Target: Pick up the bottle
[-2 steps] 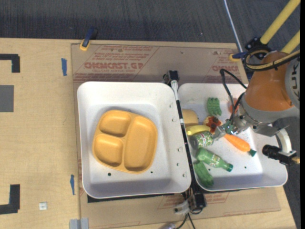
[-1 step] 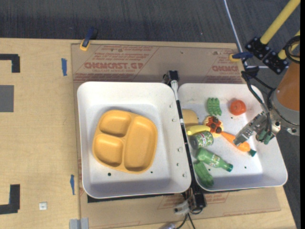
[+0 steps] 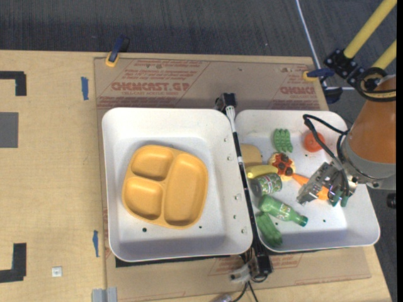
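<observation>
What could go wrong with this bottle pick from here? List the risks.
1. Crowding: the green bottle lies on its side in the right bin, close to a can and a green toy, so the claw may catch a neighbour instead.
2. Rolling: lying flat, the bottle may roll or slip away if touched off-centre.
3. Offset: the claw sits to the bottle's right, above an orange piece, which it could grab by mistake.
</observation>
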Motion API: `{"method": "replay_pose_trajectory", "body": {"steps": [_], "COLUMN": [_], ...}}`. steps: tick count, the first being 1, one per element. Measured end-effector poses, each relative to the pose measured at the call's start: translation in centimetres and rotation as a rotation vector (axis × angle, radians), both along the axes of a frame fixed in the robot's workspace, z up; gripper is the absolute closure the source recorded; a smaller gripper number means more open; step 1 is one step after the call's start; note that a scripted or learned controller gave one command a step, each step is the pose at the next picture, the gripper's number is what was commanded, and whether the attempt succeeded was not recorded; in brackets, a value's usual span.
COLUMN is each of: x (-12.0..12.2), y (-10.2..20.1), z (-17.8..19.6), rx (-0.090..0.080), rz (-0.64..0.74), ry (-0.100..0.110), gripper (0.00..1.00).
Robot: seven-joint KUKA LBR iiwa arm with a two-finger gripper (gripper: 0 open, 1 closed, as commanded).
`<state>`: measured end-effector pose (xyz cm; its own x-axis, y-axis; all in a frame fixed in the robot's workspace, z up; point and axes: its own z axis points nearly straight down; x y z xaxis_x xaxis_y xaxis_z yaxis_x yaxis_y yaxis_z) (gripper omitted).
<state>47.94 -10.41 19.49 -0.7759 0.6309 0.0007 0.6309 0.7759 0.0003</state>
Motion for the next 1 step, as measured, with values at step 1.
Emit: {"method": "replay_pose_trajectory", "body": {"steps": [1], "x": [1.66], "y": [-0.40], "z": [-0.26], "rx": [-0.002], "rz": [0.322], "ry": [-0.005], "gripper": [1.00]}}
